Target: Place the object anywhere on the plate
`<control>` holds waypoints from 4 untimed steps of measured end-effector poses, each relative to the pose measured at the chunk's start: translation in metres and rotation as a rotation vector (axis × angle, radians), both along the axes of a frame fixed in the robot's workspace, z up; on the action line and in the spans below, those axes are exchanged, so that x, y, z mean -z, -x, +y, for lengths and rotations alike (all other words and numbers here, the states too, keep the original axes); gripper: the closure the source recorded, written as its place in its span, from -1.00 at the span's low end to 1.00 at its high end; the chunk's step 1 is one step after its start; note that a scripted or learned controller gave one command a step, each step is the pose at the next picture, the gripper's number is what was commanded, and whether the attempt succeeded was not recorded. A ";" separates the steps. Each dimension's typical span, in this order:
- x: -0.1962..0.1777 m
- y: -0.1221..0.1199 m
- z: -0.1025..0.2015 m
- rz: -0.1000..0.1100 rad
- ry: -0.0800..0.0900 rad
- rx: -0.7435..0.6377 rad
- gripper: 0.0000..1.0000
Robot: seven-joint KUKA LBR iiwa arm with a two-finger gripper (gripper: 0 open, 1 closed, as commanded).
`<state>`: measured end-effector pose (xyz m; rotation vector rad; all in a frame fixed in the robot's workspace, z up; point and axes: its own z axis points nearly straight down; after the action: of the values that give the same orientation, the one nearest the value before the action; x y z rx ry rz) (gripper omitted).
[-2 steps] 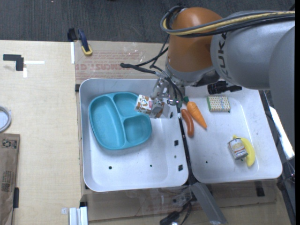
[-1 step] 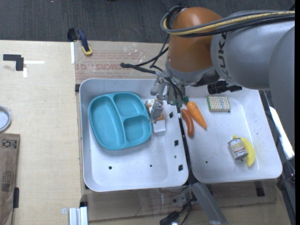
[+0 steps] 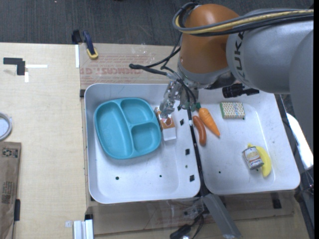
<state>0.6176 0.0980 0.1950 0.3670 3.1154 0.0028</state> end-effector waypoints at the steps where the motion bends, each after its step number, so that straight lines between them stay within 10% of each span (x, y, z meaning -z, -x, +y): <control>1: 0.006 0.026 0.035 0.004 0.001 -0.012 1.00; 2: 0.006 0.026 0.035 0.004 0.001 -0.012 -1.00; 3: -0.138 -0.020 0.083 0.001 0.001 0.181 -1.00; 4: -0.118 -0.027 0.068 0.004 0.002 0.122 -1.00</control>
<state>0.6445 0.1657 0.3135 0.5564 3.0908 -0.0018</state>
